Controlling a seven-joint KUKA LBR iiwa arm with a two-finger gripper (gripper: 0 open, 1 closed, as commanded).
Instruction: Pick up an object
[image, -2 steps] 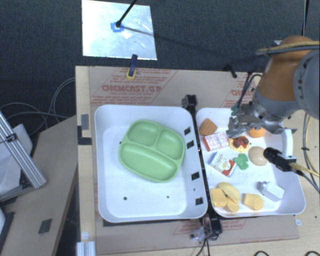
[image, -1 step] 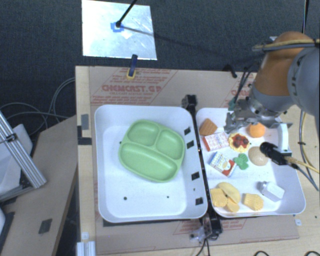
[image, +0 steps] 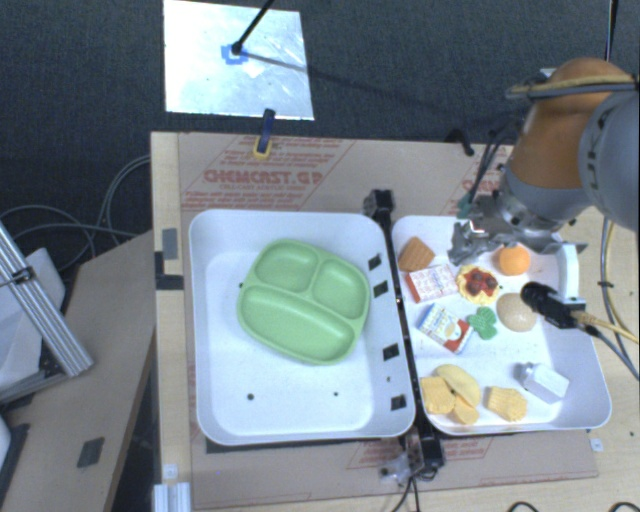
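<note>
Arm (image: 575, 130) reaching from right, end effector (image: 466, 243) low over right bin (image: 590, 400), grip state unclear

1. An orange (image: 514, 260) lies at the far side of the right bin (image: 600, 395), just beside a small pizza (image: 478, 284).
2. A bread slice (image: 416, 254) and a pink carton (image: 431, 283) lie near the divider.
3. A banana (image: 459, 380) and crackers (image: 506, 402) lie near the front rim (the toys are all loose, none stacked).
</note>
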